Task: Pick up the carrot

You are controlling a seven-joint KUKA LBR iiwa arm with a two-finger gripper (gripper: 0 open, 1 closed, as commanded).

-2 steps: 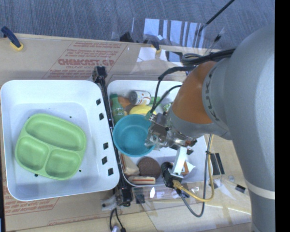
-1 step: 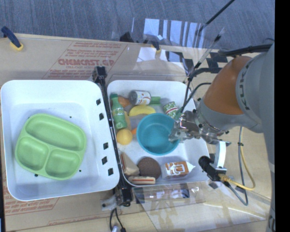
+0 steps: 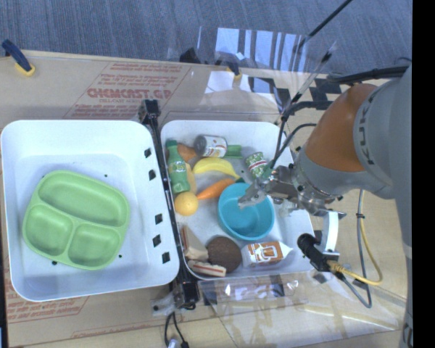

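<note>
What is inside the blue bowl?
The blue bowl looks empty: just its blue inside shows. The gripper hangs over its upper right rim and covers a little of it, so that bit stays hidden. The carrot lies outside, by the bowl's upper left edge.

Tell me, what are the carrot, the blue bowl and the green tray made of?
Carrot: probably toy plastic; its orange skin looks smooth and even, with a slight sheen.
Blue bowl: likely plastic; one solid colour, with a soft shine on the rim.
Green tray: likely moulded plastic; one pale green piece with rounded compartments and a dull gloss.
</note>
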